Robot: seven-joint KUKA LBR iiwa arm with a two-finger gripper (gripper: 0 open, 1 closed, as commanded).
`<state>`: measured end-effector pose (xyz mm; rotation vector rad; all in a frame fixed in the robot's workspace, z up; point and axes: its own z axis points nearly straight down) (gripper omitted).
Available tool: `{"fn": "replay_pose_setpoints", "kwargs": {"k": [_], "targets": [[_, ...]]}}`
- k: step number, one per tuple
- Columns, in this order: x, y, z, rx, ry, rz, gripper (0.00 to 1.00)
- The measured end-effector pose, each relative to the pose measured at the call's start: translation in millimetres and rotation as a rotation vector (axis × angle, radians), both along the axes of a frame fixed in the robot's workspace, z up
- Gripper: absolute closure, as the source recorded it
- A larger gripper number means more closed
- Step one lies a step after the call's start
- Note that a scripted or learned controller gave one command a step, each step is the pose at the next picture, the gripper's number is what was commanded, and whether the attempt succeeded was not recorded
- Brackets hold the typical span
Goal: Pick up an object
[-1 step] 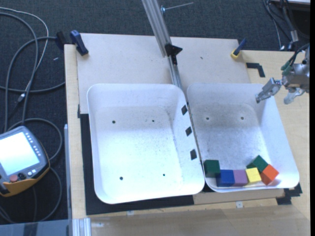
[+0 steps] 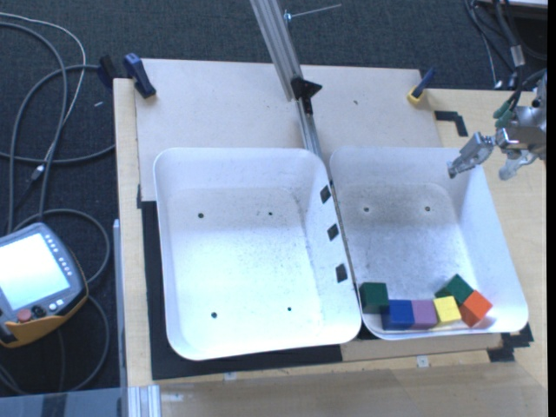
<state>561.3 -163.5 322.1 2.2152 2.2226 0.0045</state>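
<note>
Several small blocks lie in a row along the front wall of the right bin (image 2: 486,224): a dark green one (image 2: 374,296), a blue one (image 2: 400,314), a purple one (image 2: 424,313), a yellow one (image 2: 446,308), a green one (image 2: 458,286) and an orange one (image 2: 477,307). My gripper (image 2: 482,167) hangs above the bin's far right corner, well away from the blocks. It is open, with nothing between its fingers.
The left bin (image 2: 174,233) sits beside the right one, with black clips on the shared wall. An aluminium pole (image 2: 276,42) slants up from the bench's back. Blue (image 2: 139,75) and yellow (image 2: 420,90) clamps hold the board. A teach pendant (image 2: 35,281) and cables lie left of the bench.
</note>
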Motion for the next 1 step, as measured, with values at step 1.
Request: {"fn": "replay_pose_setpoints", "kwargs": {"k": [1], "targets": [[4.4,-16.6,1.5,-0.001,0.001,-0.003,0.0]]}}
